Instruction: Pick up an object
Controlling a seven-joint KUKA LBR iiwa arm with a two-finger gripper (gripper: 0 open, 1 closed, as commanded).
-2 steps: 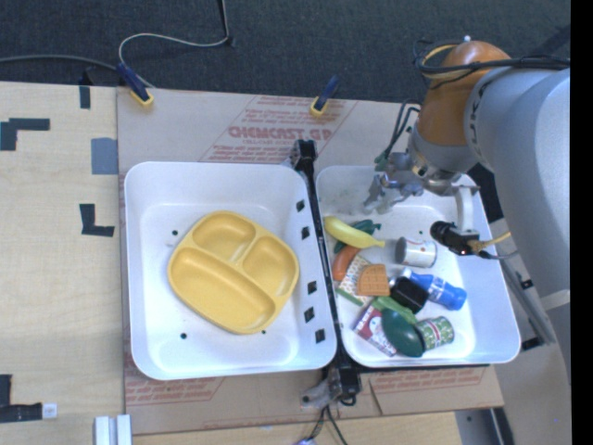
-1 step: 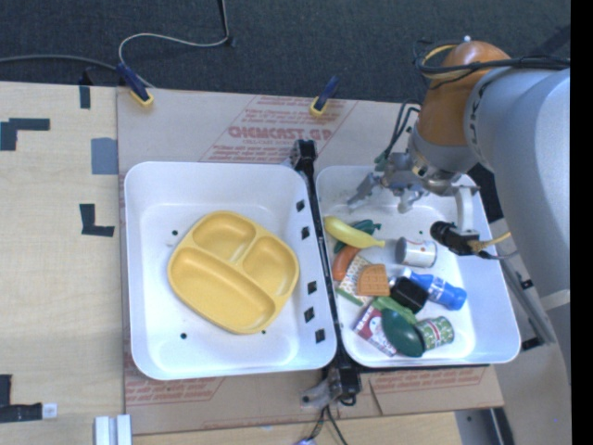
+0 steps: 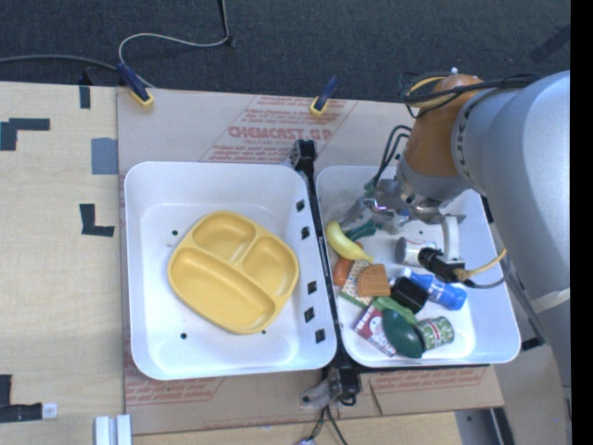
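The arm reaches over the right bin. Its gripper sits just above the banana; whether it grips anything, I cannot tell.

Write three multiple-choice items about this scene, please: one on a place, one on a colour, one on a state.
1. Where does the yellow divided tray lie?
A. left bin
B. right bin
C. on the cardboard

2. What colour is the banana?
A. red
B. yellow
C. blue

3. How does the claw stand?
A. raised high above the bench
B. over the left bin
C. low in the right bin, by the banana

Key: 1 A, the tray fills the left bin. 2 B, it is plainly yellow. 3 C, it reaches down beside the banana.
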